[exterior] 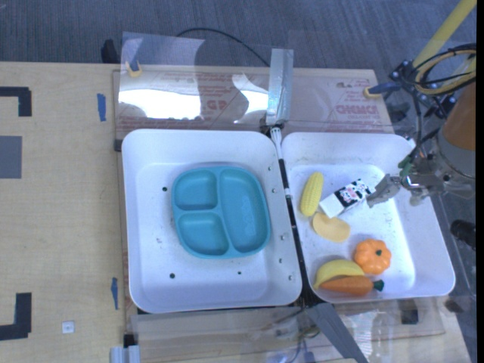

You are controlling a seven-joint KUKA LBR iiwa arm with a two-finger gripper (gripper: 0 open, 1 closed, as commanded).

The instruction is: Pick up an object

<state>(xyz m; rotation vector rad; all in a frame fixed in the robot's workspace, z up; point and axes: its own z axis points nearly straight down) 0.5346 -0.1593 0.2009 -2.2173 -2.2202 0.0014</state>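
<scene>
The right bin [423,225] serves as the landmark here: it sits just beside the left bin [144,225], the two touching along their inner walls. Inside the right bin, toward its far inner part, lies a yellow corn cob [311,193], and just beside the cob, nearer the bin's middle, rests a small black-and-white carton [346,197], tilted on its side. A pale yellow chip-shaped piece [331,227] lies just below the carton. Along the bin's near wall sit an orange pumpkin [372,255], a banana [337,269] and a carrot [353,284], the three crowded together and touching. The gripper [387,188] reaches in over the bin's right rim, its tip at the carton's right end; whether its fingers are parted or closed cannot be told. In the left bin rests a blue divided plate [221,210], lying well apart from the right bin's contents
</scene>
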